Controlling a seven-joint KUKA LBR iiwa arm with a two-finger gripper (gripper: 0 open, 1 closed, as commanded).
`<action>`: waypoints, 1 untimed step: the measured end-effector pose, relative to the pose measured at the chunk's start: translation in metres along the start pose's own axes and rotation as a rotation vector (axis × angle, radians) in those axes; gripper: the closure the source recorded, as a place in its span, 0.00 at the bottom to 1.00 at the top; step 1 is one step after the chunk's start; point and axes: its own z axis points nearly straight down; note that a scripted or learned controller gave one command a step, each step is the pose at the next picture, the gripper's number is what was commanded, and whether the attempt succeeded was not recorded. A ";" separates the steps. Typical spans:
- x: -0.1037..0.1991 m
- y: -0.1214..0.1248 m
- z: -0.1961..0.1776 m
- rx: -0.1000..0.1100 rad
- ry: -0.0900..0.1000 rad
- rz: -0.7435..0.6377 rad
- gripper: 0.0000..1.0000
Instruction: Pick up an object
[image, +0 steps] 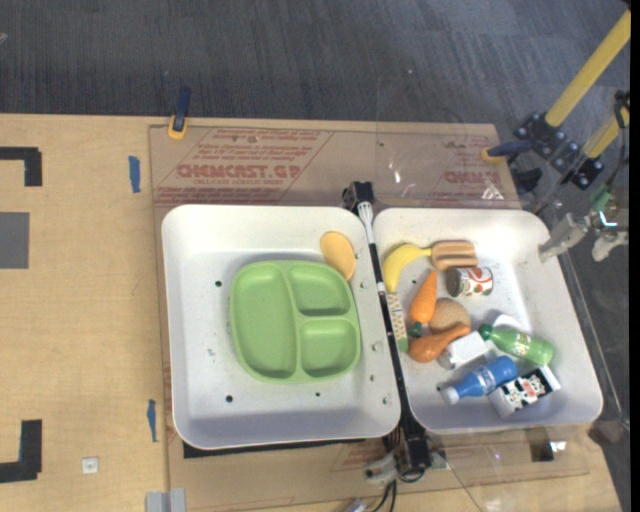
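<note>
Here the end effector (600, 215) hangs past the right bin's (560, 300) far corner. Whether its grip is apart or together, I cannot tell. A green plate (295, 320) lies in the left bin (200, 300).

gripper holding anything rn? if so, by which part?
Nothing held. The gripper sits at the right bin's outer edge, apart from the banana, carrot and bottles lying inside.

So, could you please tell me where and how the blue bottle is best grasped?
Probably across the middle of the blue bottle, coming straight down. It lies on its side in the right bin, its long body exposed on top, though a white carton and another carton crowd its sides.
</note>
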 end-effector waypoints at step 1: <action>0.033 -0.084 0.168 -0.006 -0.002 0.165 0.00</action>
